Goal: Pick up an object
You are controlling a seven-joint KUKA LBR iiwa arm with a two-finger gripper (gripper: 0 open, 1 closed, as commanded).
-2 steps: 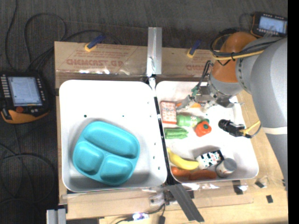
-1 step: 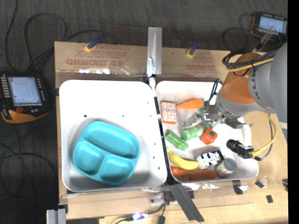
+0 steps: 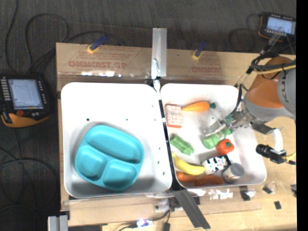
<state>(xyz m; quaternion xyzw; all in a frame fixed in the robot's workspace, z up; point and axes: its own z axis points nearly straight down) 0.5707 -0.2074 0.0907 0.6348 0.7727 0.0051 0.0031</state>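
While the grey arm [image 3: 269,100] reaches in from the right, its gripper [image 3: 220,127] sits low inside the right bin [image 3: 250,177], over the middle of the clutter. Metal parts blur against the white floor; whether the claw is open or closed I cannot tell, and nothing can be seen held in it.

Right bin contents, noted from the far side to the near:
- carrot [image 3: 195,107] near the far wall, orange packet [image 3: 173,116] just beside it against the divider
- pale green piece [image 3: 211,140] directly under the gripper's tip, touching or nearly so
- tomato [image 3: 224,147] just beside that, toward the near side
- darker green vegetable [image 3: 182,144], banana [image 3: 187,166] and a long red piece [image 3: 199,179] along the near left corner
- black-and-white block [image 3: 216,163] and a small grey can [image 3: 232,172] at the near wall

Left bin [image 3: 72,100] holds a blue divided tray [image 3: 109,156], well apart from the action.

Judgement: this looks like the reach-and-grasp step, the pale green piece the likeliest target, not yet lifted. Next move calls for a firm close on one item alone, then a straight rise. Tomato crowds the target; a slanted close could nudge it away or pinch both. Nothing here confirms a grip
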